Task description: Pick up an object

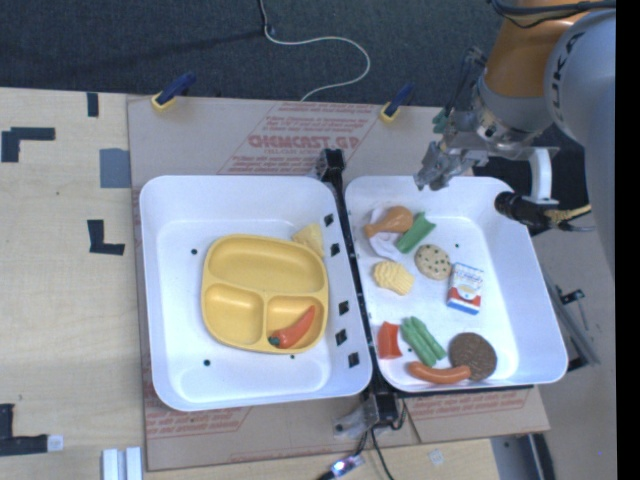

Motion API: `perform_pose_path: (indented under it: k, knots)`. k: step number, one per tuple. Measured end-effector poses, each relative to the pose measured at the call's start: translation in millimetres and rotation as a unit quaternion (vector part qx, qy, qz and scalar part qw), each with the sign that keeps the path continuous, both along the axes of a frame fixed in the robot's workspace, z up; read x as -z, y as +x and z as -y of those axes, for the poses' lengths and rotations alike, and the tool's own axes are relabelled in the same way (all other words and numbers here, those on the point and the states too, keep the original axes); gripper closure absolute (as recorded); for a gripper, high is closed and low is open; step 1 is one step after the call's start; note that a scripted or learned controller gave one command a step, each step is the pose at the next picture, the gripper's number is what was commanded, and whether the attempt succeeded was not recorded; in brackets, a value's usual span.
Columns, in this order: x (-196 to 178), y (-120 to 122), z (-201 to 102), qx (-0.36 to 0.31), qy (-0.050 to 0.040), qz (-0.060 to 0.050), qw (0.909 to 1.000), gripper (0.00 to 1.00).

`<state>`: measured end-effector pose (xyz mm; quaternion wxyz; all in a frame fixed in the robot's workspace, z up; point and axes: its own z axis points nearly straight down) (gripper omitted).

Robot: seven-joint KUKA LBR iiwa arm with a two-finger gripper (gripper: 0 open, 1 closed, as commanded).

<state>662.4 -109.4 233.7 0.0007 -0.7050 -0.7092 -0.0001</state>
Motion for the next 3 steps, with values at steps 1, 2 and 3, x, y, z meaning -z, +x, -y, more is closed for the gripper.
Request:
perform_pose_path:
  k: [1,2,3]
  knots:
    - [-5,-5,-60,0.0,0.0003,0.0,1.0,1.0]
    - [-2,-11,-106,0.0,0.0,-0.001,1.0,1.0]
    - [0,-10,-135,0.001,-0.0003,-0.001,1.0,1.0]
